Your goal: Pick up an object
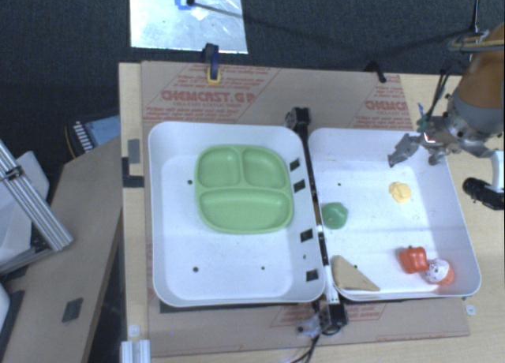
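The right bin (371, 144) holds several small objects: a yellow lump (400, 192), a green ball-like piece (335, 215), a tan wedge (353, 275), a red-orange item (412, 259) and a small white round piece (436, 271). My gripper (417, 155) hangs over the bin's far right part, above and slightly right of the yellow lump. Its fingers (398, 155) are spread open with nothing between them.
A green divided plate (242, 188) lies in the left bin (170, 219). A black divider strip (309, 196) runs between the two bins. The arm's grey wrist with its orange band (481, 85) comes in over the right rim.
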`<state>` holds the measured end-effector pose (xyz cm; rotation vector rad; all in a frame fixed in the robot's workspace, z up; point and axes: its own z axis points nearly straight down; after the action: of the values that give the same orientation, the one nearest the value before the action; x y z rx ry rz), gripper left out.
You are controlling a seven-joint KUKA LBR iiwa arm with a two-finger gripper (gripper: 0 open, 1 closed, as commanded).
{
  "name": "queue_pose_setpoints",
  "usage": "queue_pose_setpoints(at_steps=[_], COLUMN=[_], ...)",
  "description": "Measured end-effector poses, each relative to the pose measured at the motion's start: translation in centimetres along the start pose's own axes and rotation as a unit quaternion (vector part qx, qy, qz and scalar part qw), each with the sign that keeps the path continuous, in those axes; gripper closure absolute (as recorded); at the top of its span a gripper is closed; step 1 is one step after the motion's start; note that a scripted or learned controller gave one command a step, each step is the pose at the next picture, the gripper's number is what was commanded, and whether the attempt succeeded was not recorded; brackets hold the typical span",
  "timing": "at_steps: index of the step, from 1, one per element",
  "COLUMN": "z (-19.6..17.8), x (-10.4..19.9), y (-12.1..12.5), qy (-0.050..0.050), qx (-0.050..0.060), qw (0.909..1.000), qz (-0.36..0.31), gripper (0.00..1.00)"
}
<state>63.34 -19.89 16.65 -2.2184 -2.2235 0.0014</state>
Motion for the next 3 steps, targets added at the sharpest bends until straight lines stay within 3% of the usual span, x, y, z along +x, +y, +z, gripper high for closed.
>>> queue_pose_setpoints(at_steps=[1,2,3], z=[6.0,8.2,6.9], x=[-0.6,-0.5,-0.5], y=[0.1,0.2,0.3], qy=[0.000,0.000,-0.001], qx=[-0.001,-0.001,-0.004], qw=[1.0000,1.0000,1.0000], qz=[0.000,-0.001,-0.002], gripper=[0.00,0.00,1.00])
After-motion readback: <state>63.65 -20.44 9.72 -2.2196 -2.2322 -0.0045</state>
